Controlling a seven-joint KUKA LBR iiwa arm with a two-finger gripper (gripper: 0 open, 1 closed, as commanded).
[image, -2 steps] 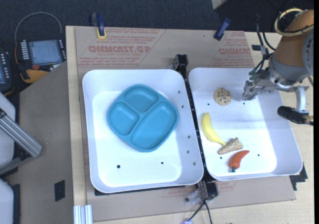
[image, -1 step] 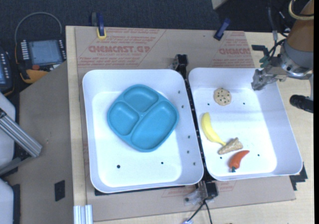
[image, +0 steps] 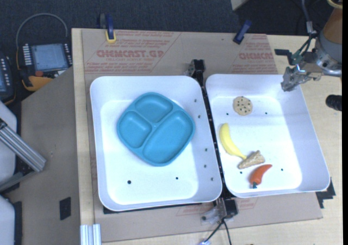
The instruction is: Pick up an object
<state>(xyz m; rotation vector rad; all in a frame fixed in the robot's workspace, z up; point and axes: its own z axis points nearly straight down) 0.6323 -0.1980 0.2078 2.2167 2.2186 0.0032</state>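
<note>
From the camera above the bench [image: 81,102], the claw [image: 290,81] hangs over the far right corner of the right bin [image: 304,129], with nothing between its fingers; whether they stand wide or narrow I cannot tell. In that bin, a cookie [image: 242,105] lies toward the far side, well apart from the claw. Nearer the front, a banana [image: 229,140] lies along the bin's left side, its lower end touching a tan crumbly piece [image: 252,159], and a red pepper [image: 260,173] lies just beside that. A blue divided plate [image: 156,128] sits in the left bin [image: 109,178].
</note>
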